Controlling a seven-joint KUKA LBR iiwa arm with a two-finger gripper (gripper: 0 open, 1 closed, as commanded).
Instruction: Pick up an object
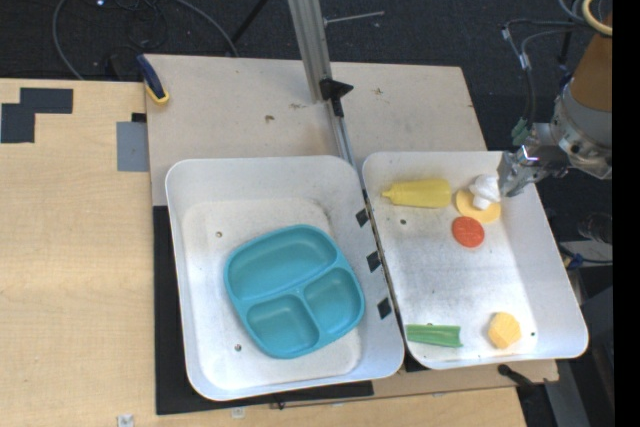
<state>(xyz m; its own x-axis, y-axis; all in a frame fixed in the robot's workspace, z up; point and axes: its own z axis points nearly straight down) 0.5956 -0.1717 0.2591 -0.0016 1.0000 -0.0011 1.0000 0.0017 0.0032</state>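
We hover our grey two-finger gripper (516, 177), its grip impossible to judge, beside a small white plastic piece (484, 187): seemingly light, stiff, best pinched across.

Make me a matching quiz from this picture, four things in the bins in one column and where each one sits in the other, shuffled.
Things:
1. teal divided plate
2. green piece
3. yellow bottle
4. red ball

Places:
A. far end of the right bin, lying on its side
B. left bin
C. near edge of the right bin
D. middle of the right bin, toward its right side

Pairs: 1-B, 2-C, 3-A, 4-D
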